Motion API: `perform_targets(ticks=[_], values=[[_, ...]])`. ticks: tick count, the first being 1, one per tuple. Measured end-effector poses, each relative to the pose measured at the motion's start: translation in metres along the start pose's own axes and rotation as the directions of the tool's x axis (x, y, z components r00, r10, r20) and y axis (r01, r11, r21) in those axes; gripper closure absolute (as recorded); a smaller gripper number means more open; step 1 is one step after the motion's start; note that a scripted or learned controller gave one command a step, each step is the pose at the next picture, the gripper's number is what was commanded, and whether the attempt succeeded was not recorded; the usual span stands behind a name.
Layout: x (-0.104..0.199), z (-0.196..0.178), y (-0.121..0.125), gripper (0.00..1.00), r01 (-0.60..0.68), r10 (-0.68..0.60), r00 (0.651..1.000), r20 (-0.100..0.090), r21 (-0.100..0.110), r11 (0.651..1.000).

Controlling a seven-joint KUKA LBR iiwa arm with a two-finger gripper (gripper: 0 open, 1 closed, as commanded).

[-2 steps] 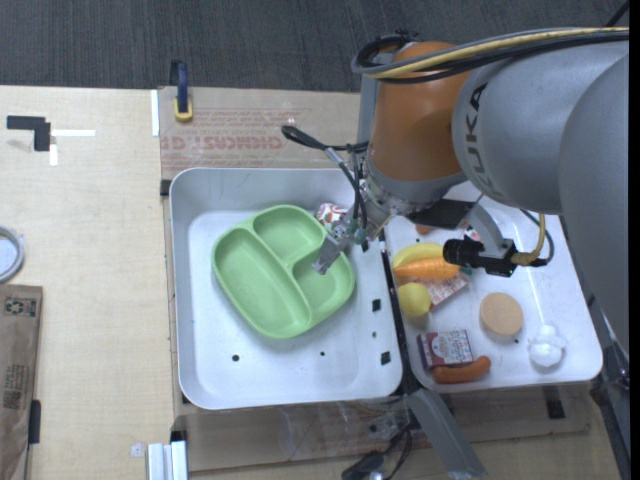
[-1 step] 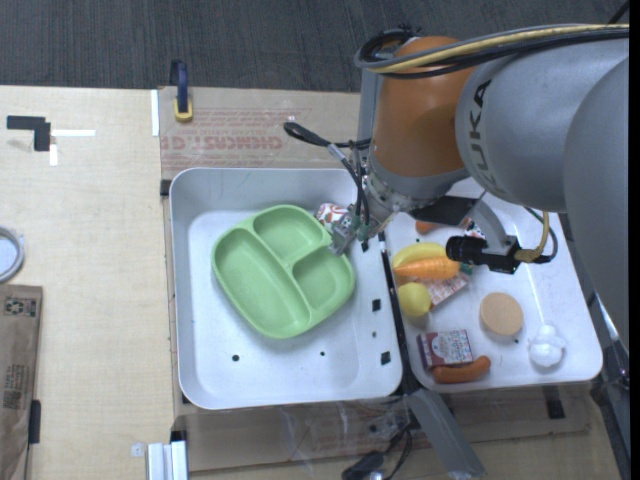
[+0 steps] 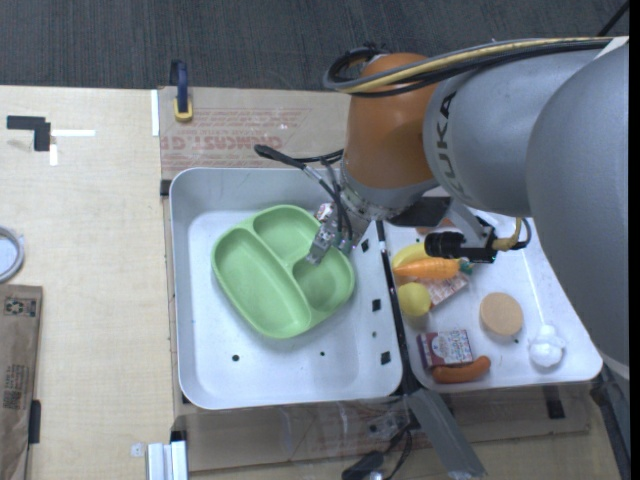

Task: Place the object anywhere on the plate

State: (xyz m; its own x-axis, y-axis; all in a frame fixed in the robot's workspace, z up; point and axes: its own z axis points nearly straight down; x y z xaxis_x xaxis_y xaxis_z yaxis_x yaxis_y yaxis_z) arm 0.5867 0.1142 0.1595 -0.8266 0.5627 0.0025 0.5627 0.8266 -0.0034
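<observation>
Tool: the two-finger tool (image 3: 325,238) hangs over the plate's right side, just above the ridge between compartments; its metal fingers are blurred and I cannot tell how far apart they are or whether anything sits between them.
Plate: a light green divided plate (image 3: 270,288) lies tilted in the left bin, with a large compartment on its left and two smaller ones on its right.
Left bin: a shallow white bin (image 3: 285,373) holds the plate toward its upper middle.
Arm: the grey arm (image 3: 540,108) with its orange band (image 3: 385,118) reaches in from the right, crossing over the upper part of the right bin.
Right bin: a second white bin (image 3: 570,363), touching the left one, holds toy food.
Toy food: a carrot (image 3: 432,268) lies over a banana (image 3: 412,256); a lemon (image 3: 415,298) sits just below them; a round tan cookie-like piece (image 3: 501,314) is to the right; a sausage (image 3: 460,370) lies near the front edge beside a small red packet (image 3: 450,346); a white lump (image 3: 546,350) is in the right corner.
Bench: a pale wooden bench (image 3: 80,268) carries both bins, with a cardboard sheet (image 3: 240,133) behind the left bin.
</observation>
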Motion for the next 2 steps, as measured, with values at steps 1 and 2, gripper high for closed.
perform_targets(ticks=[1,2], values=[[0.016,0.033,-0.005,1.00,-0.077,0.077,0.997,-0.001,0.000,0.997],[0.006,-0.030,-0.053,1.00,0.063,-0.063,0.998,0.002,-0.001,0.998]])
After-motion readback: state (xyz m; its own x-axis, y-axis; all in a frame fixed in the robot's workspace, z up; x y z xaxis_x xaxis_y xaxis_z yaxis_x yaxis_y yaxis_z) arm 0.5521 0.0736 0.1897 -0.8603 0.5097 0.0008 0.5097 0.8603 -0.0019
